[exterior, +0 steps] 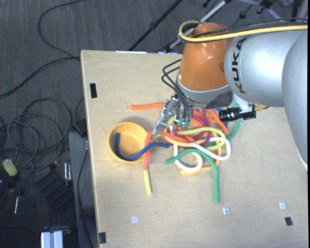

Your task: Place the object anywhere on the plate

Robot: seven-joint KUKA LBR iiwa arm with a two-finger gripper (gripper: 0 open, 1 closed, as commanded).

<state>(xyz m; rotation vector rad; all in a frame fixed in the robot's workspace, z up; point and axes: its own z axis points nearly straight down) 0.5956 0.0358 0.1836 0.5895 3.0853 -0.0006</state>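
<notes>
A yellow plate, shaped like a shallow bowl, sits on the left part of the wooden board. A blue strand runs from a tangled pile of coloured flexible strands into the plate. My gripper hangs at the pile's upper left edge, just right of the plate's rim and close above the strands. The orange wrist band and the grey arm hide the pile's far side.
A loose orange strand lies above the plate. An orange-to-yellow strand points toward the front, and a green one reaches down from the pile. Cables lie on the dark floor left of the board.
</notes>
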